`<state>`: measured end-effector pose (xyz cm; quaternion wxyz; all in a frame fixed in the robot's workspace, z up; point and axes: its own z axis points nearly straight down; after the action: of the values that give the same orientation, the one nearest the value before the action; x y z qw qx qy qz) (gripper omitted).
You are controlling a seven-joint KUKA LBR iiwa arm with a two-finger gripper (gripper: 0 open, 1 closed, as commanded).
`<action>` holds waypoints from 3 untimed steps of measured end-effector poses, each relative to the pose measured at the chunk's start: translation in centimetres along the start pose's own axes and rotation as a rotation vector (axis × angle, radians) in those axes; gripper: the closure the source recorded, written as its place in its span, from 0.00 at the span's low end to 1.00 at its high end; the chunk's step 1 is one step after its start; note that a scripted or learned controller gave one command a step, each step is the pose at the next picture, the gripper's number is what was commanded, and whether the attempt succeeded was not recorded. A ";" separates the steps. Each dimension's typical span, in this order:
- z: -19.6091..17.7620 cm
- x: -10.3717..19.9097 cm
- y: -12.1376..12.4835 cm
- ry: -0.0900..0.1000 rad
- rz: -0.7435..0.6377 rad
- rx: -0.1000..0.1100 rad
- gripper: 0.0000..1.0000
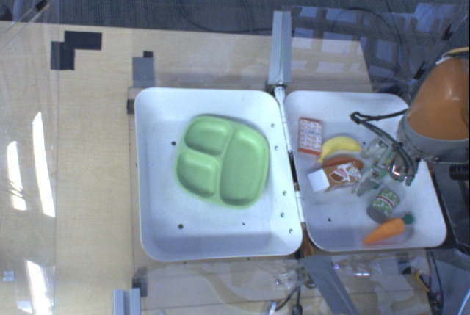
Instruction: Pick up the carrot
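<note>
Two shallow white bins sit side by side on a pale wooden bench; the left bin [158, 233] holds a green divided plate [222, 160] near its centre; the right bin [433, 233] holds several small items. The carrot [386, 230], orange with a green tip, lies near that bin's front edge, just below a small green-labelled can [383, 204]. A banana [339, 145], a red packet [310, 135] and a brown-and-white packaged item [339, 174] lie further back. The gripper [376, 175] reaches in from the right, above the packaged item and apart from the carrot; whether its fingers are spread or pressed together cannot be told.
</note>
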<state>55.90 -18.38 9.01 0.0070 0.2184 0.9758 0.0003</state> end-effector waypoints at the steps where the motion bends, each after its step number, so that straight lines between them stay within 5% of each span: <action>1: 0.2 -5.7 4.0 -0.002 0.136 -0.001 0.00; 2: -4.8 -7.0 9.7 0.000 0.320 -0.001 0.00; 3: -1.9 -5.4 9.8 -0.012 0.232 0.000 0.00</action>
<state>64.95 -11.84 11.07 0.0128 0.3297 0.9440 -0.0003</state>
